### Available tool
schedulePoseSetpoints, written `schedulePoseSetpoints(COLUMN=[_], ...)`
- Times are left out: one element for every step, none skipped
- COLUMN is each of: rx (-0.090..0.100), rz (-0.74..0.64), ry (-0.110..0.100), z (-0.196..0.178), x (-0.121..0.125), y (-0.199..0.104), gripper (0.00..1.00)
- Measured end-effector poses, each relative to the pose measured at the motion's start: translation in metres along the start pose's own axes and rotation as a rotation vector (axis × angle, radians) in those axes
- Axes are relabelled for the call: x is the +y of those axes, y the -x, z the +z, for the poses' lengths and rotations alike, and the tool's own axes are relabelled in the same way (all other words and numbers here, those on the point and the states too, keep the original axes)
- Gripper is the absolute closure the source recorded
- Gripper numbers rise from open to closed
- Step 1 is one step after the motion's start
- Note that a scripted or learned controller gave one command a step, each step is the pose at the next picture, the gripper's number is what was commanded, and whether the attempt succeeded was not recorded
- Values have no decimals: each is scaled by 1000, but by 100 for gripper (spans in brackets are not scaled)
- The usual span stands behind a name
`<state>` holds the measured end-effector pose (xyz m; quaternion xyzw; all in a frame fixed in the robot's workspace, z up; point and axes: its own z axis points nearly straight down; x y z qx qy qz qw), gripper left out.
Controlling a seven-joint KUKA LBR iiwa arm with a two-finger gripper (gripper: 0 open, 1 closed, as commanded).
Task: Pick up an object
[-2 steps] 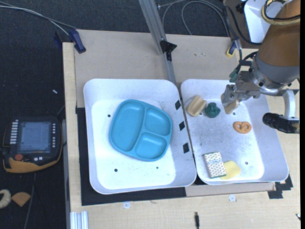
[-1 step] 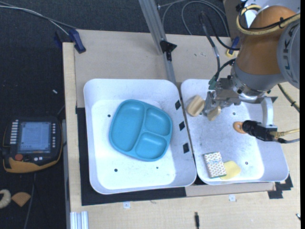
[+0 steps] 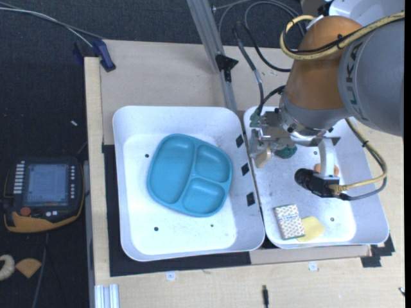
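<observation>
Camera view | left bin (image 3: 128,130): blue tray (image 3: 190,174) | right bin (image 3: 359,223): patterned box (image 3: 289,221), yellow piece (image 3: 311,229) | end effector (image 3: 264,147): grip state unclear

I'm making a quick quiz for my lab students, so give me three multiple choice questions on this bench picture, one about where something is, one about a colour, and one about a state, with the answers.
1. Where does the divided plate lie?
A. In the left bin
B. In the right bin
C. On the bare bench

2. What colour is the divided plate?
A. Red
B. Blue
C. Green

3. How does the small patterned box lie relative to the yellow object?
A. In the other bin
B. Stacked under the plate
C. Right beside it, near the right bin's front edge

Answers:
1 A, the plate rests inside the left bin.
2 B, its surface is plainly light blue.
3 C, the two sit together in the right bin, below the hand.
</observation>
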<state>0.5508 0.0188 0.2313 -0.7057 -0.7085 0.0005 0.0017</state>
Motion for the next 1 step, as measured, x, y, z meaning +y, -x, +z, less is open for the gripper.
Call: schedulePoseSetpoints(rx=[-1], rz=[1], ry=[-1], z=[10], x=[-4], y=[-48], gripper=[100])
